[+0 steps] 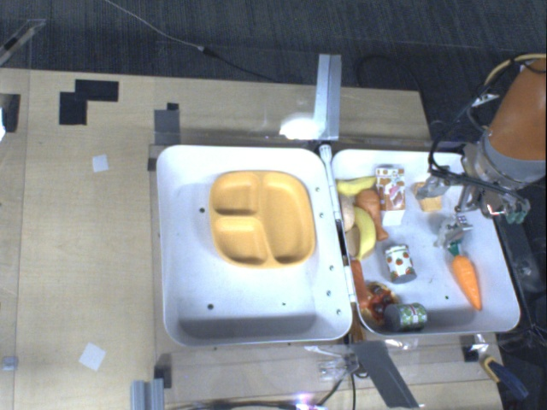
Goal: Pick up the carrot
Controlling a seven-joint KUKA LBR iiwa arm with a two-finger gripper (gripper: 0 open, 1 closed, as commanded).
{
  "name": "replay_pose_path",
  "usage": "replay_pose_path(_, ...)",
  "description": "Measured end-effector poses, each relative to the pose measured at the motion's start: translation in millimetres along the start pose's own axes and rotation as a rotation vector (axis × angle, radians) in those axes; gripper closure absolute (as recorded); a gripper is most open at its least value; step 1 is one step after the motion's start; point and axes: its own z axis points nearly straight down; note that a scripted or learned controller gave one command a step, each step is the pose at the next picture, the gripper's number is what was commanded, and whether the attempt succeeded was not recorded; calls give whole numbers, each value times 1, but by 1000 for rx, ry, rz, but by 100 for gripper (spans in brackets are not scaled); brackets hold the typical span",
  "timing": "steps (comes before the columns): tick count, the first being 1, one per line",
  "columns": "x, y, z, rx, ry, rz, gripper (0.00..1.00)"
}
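The arm reached in from three o'clock, its gripper hanging just above the carrot's green top; its opening could not be told.

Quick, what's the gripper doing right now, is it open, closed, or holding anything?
Gripper: poised just above the leafy end of the carrot in the right bin; open or closed cannot be told, and nothing visibly held.

Orange carrot with green stub, lying flat, tip toward right bin's near right corner
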Motion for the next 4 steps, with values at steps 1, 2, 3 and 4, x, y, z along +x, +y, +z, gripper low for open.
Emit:
replay_pose_path(1, 43, -2, 83, 3, -11, -56, 0)
replay_pose_path(2, 39, -1, 70, 6, -19, -63, 100)
replay_pose_path(3, 39, -1, 71, 6, -18, -63, 0)
replay_pose_path(4, 35, 0, 58, 10, -29, -69, 100)
